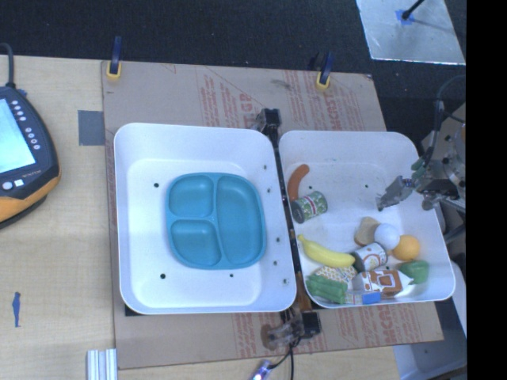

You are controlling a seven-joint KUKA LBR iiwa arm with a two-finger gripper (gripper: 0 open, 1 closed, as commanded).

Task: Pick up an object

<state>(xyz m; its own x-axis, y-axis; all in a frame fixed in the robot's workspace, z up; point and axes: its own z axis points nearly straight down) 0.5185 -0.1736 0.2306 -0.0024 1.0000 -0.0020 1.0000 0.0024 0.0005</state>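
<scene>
Objects: I see a banana (pixel 325 252), can (pixel 309 207), orange ball (pixel 406 248) and others crowding the right bin's (pixel 348 145) near edge.
Gripper (pixel 400 188): at that bin's right edge, above bare floor; I cannot tell its state.
Left bin (pixel 139 212): holds a blue tray (pixel 215 218).

Tray (pixel 215 218) in left bin (pixel 135 212), can (pixel 309 207), sausage (pixel 297 180) and banana (pixel 326 253) in right bin (pixel 348 145), gripper (pixel 396 192) over its right edge
</scene>
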